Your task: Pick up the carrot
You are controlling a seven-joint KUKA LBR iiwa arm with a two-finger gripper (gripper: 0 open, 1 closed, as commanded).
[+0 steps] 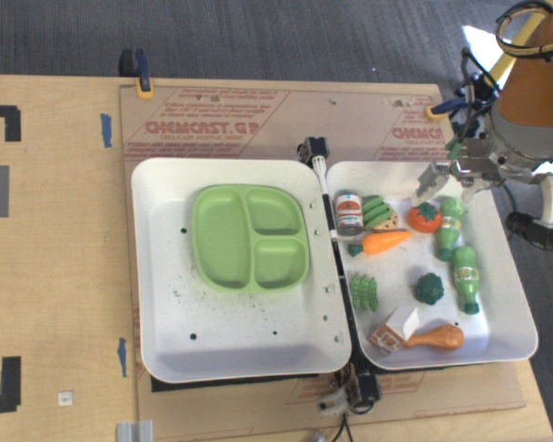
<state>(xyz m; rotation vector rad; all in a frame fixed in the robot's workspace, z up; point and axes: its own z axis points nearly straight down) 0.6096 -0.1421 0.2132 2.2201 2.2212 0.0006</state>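
Pincer [450, 179] of the grey arm with the orange band [532, 90], reaching in from the right, hangs over the far part of the right shallow white bin [516, 293]; its two metal fingers [429, 181] stand apart, released, with nothing between them. Just below it sit a small red tomato with a green top [424, 217] and a green plastic bottle [449, 225]. The orange toy carrot with a green stub end [384, 242] lies on its side in the left half of the same bin, apart from the pincer, its thick end pointing toward the divider. Beside the carrot stand a small can with a red-and-white label [348, 214] and a striped green vegetable piece [378, 212]. Nearer the camera lie a leafy green piece [363, 290], a dark green broccoli floret [429, 288], a second green bottle [466, 279], a white carton [394, 330] and a tan drumstick-shaped item [435, 338]. The left white bin [157, 247] carries a light green plastic plate with three compartments [250, 238]. Both bins rest on a cardboard sheet [221, 122] upon the wooden tabletop [55, 247].
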